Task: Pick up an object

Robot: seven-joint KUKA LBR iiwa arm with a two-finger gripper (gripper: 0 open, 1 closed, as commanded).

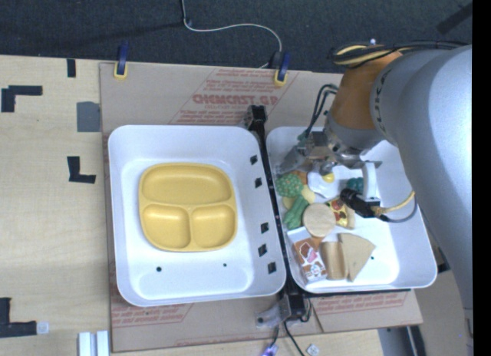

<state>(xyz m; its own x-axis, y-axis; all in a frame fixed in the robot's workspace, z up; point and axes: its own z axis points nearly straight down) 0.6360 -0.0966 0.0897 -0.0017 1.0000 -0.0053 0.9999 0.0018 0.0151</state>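
Orange-banded arm is hanging its hand low over the right bin toy pile, apparently lining up on green pieces; grip state unreadable.

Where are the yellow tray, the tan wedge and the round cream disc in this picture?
yellow tray (186,206): camera view, on the ridge between its compartments, in the left bin.
tan wedge (355,252): camera view, on its flat top face, in the right bin.
round cream disc (318,219): camera view, on the middle of its top.

Glossy white plastic bins, matt yellow plastic tray, rough brown cardboard sheet beneath.
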